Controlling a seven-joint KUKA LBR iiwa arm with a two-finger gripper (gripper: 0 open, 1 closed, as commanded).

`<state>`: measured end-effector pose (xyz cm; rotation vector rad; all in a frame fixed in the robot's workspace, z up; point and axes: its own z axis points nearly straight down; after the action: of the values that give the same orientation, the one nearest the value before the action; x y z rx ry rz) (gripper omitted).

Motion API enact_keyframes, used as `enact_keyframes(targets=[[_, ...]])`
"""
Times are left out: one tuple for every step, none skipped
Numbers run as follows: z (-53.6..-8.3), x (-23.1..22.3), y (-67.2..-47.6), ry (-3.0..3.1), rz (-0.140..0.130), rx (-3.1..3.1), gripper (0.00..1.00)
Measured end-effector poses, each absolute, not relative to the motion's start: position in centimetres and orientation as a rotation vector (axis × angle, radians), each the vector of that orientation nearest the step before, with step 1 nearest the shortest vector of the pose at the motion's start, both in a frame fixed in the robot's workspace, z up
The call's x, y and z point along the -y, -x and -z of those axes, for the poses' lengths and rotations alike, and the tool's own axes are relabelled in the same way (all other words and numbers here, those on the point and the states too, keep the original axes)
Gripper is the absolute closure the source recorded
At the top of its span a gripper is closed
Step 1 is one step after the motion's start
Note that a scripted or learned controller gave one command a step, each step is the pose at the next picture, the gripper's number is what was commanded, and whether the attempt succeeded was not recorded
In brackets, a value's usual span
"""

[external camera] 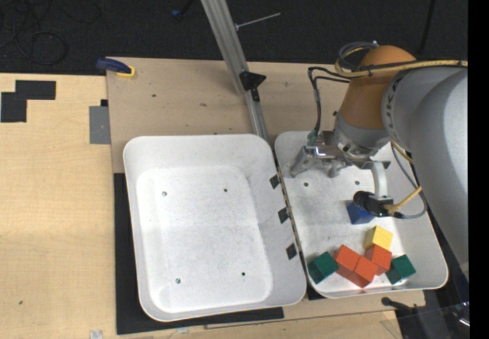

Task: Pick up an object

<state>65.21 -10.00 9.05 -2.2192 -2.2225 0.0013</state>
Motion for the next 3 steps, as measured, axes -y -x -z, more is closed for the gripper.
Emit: enact_keyframes(targets=[[-10.0, 10.1, -65.2, 2.22, -0.003, 2.219, 1.0], [-14.3, 10.0, -65.2, 2.223, 0.002, 2.222, 1.0], [-19.9, 9.2, -65.2, 2.222, 0.004, 2.224, 1.0]])
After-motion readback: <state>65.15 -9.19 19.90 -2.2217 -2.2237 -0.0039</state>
